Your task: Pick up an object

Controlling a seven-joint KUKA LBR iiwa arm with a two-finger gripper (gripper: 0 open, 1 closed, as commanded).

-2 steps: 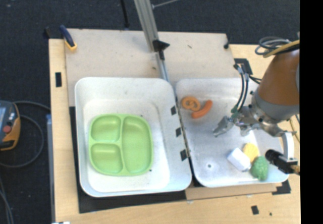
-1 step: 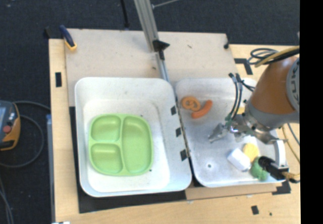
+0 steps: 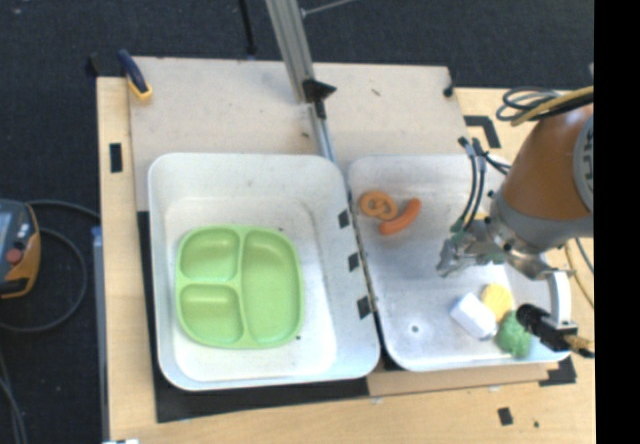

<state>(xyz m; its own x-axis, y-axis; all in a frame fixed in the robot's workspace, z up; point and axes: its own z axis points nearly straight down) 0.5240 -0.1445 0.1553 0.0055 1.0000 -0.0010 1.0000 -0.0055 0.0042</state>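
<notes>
- Five small things are lying in the right bin [image 3: 420, 177]: an orange ring-shaped piece [image 3: 375, 203], an orange sausage-shaped piece [image 3: 401, 218], a white block [image 3: 472, 315], a yellow piece [image 3: 496, 299] and a green leafy piece [image 3: 514, 335].
- The ring and the sausage are sitting touching each other near the bin's far left corner, the sausage lying at a slant.
- The white block, the yellow piece and the green piece are crowding together near the bin's near right corner, the yellow one touching the white block and the green one just beside both.
- The claw [image 3: 452, 257] is hanging over the bin's middle right, between the two clusters and apart from both; nothing is showing between its fingers, and whether they are apart or together cannot be told.
- One grey arm with an orange band [image 3: 545, 172] is reaching in from the right edge.
- One green three-compartment tray [image 3: 240, 286] is lying in the left bin [image 3: 240, 177], toward its near left corner.
- Two white bins are sitting side by side on the worktop [image 3: 230, 102].
- No readable writing is showing.
</notes>
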